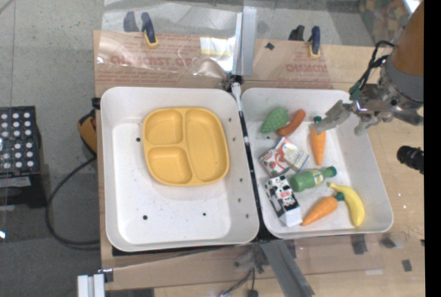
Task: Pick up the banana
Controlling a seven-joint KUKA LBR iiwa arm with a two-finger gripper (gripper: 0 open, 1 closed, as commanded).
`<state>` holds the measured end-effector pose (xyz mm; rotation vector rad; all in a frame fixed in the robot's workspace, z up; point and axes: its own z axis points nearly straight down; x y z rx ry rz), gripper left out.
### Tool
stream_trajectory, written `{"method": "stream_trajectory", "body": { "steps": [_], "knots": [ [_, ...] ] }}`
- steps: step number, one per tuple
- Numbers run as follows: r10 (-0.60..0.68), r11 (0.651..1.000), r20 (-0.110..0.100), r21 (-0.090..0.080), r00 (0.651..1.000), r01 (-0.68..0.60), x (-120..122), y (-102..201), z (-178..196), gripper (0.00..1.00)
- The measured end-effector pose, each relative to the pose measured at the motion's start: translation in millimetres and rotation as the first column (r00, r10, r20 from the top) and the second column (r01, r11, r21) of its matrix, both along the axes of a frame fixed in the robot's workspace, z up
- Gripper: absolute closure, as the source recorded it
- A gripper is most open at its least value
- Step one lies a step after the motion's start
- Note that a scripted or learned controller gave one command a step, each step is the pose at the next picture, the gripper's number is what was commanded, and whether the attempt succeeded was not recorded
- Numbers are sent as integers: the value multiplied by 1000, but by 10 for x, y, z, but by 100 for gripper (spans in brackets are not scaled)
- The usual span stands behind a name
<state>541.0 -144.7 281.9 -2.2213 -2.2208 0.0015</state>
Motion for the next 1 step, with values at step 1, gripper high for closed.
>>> {"method": "stream_trajectory", "body": {
  "steps": [1],
  "knots": [
    [35, 999, -2, 0, 999, -35, -498, -427, -735, 0]
  ]
}}
